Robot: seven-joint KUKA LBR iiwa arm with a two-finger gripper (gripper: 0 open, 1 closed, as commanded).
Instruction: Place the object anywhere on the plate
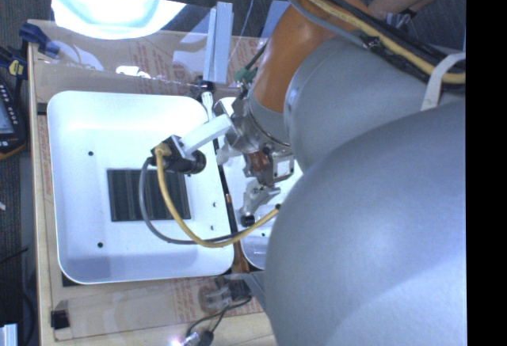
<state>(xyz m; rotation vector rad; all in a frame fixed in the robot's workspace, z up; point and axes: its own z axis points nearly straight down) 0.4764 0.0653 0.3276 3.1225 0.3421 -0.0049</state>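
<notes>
The left bin point(87, 202) held a dark ribbed panel point(146, 194) on its floor. A yellow cable point(170, 202) looped above it. The arm point(372, 202) covered the right bin; its hand point(257, 178) sat at the divide, grip state unreadable. Object and plate could not be located

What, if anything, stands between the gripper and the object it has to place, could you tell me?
I cannot tell. The arm's grey body covers most of the right white bin under the gripper. A yellow cable loops over the left white bin, beside the gripper.
</notes>
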